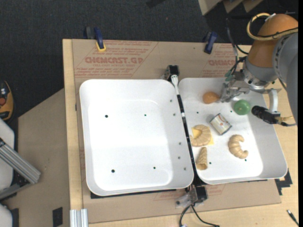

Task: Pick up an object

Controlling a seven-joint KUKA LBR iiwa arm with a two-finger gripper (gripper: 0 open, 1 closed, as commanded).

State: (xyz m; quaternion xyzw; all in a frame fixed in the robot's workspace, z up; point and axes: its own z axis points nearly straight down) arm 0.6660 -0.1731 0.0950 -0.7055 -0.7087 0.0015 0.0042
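Orange ball [210, 97] lies in the right bin [265, 171], near its far edge, just left of my pincer [229, 91].

My pincer is lowered into the right bin at its far side; I cannot tell whether it is wide or narrow, and nothing is visibly held. Reference landmark: orange ball. Green ball [242, 107] sits right of it and slightly nearer, just beside my pincer. Can [220, 123] lies tilted, nearer than the orange ball and a little right. Round pastry [201, 135] lies nearer again, beside the bin's left wall, with a small pastry piece [202, 158] below it. Croissant [237, 146] lies right of the round pastry, well apart from the orange ball. Left bin [90, 126] adjoins the right bin.
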